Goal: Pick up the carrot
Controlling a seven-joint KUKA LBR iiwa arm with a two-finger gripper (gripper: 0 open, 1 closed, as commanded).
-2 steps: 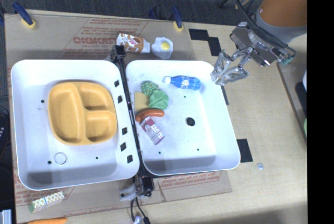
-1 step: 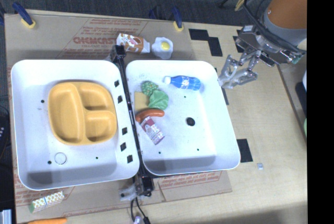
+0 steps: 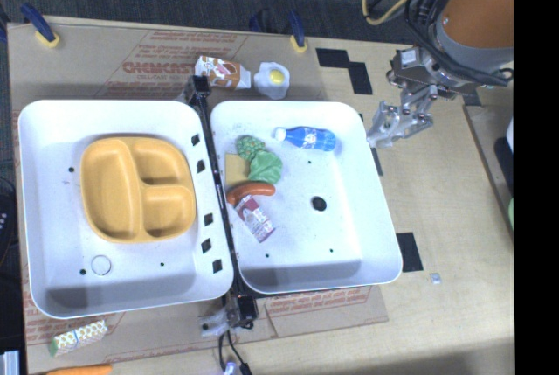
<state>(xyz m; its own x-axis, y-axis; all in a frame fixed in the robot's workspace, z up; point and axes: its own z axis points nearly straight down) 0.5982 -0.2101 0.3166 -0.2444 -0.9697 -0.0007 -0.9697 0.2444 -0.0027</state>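
Item 1, end effector (image 3: 397,121): I am hovering it over the bench (image 3: 437,207), just outside the upper right corner of the right bin (image 3: 371,225). I cannot tell whether it is wide or narrow at this angle. I am seeing nothing held in it.

Item 2, carrot (image 3: 251,190): I am reading the short orange-red piece near the left wall of the right bin as the carrot. It is lying flat on the bin floor, and its long axis is running roughly left to right in the view, with the left end sitting slightly lower.

Item 3, neighbours: a green leafy piece (image 3: 260,159) is touching or nearly touching the carrot from above. A yellow block (image 3: 234,165) is sitting just beside that. A small red and white packet (image 3: 256,219) is lying just below the carrot. A blue bottle (image 3: 307,138) is lying between my end effector and the carrot.

Item 4, relation: the carrot is lying to the left of my end effector and lower in the view, well apart, across most of the right bin. I am judging that the approach needs to pass over the bottle and close across the carrot's short width, between the green piece and the packet.
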